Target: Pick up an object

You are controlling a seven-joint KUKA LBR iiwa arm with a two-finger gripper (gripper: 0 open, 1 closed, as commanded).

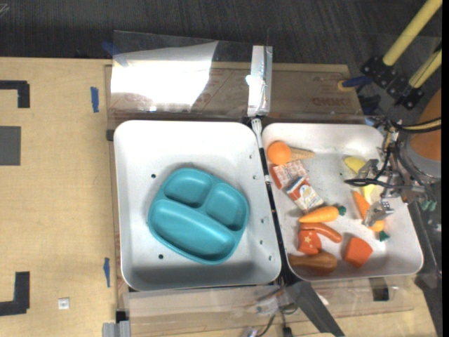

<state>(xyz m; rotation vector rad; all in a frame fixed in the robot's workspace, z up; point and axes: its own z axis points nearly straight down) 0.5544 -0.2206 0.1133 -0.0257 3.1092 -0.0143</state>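
Observation:
The right bin (pixel 330 140) holds several toy foods: an orange ball (pixel 278 152), a red and white packet (pixel 295 182), a carrot (pixel 319 215), a red pepper (pixel 309 241), a brown sausage (pixel 313 261) and a red-orange block (pixel 358 250). My gripper (pixel 377 192) hangs low over the bin's right side. It sits among a yellow piece (pixel 355 165) and a small orange piece (pixel 360 205). Its metal parts hide what lies directly beneath it. I see nothing clearly held.
The left bin (pixel 133 153) carries a teal divided plate (pixel 198 213). A clear plastic sheet (pixel 165 76) lies behind it. The arm's orange band (pixel 428 146) is at the right edge, with yellow rods (pixel 414 23) above.

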